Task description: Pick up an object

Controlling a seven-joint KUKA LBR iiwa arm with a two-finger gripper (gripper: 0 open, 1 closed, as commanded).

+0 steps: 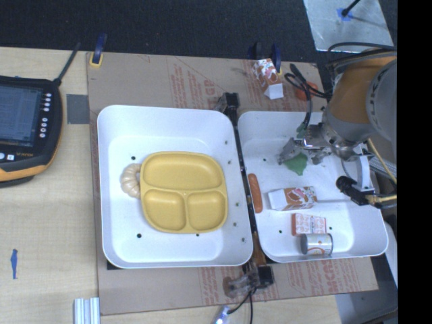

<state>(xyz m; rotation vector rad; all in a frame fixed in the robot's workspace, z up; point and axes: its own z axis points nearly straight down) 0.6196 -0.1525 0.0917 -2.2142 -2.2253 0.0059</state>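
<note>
While tool [295, 152] hovers, hot dog [254, 192], cartons [291, 198]

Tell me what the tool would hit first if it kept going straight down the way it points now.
Probably the green object: the tool sits right above it in the right bin, pointing down. Depth is hard to judge from this slanted view, so they may already touch.

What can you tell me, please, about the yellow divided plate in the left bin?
The yellow divided plate is a rounded rectangular tray that looks like matte plastic, with one wide compartment along its far side and two smaller ones nearer the camera. It lies flat and upright on the floor of the left bin, roughly centred. A pale, lumpy bread-like item sits against its left edge, seemingly touching it.
</note>
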